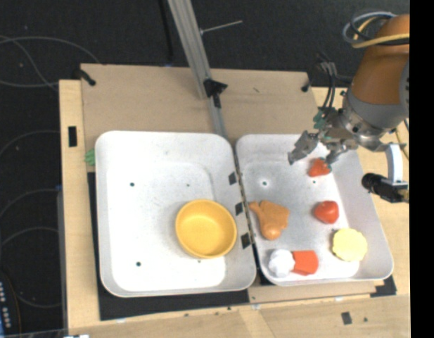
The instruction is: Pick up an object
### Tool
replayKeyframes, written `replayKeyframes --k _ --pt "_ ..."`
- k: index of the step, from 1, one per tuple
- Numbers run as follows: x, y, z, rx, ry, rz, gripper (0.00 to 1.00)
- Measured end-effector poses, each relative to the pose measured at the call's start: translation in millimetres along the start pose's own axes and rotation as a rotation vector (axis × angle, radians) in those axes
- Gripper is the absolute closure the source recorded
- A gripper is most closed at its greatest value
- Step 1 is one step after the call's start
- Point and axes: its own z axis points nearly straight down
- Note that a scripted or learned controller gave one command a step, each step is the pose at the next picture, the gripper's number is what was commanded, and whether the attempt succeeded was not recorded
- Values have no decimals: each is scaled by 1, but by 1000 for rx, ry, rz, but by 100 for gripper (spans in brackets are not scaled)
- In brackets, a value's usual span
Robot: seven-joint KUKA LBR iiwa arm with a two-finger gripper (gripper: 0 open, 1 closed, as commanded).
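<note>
Gripper (317, 155) hung spread, empty, over the right bin (273, 153). Red piece (318, 167) lay just at its 6 o'clock. Judged light, stiff, smooth; pinch across its middle.

A robotics lab: plywood bench (153, 97), white bins (132, 160), loose cables (20, 55) (black floor).

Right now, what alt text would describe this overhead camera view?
A robot gripper, fingers spread, hovers over a small red object in the right white bin. The left bin holds a yellow bowl.
</note>
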Motion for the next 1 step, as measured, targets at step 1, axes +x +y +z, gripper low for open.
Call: replayKeyframes --k 1 --pt "0 0 0 0 0 0 0"
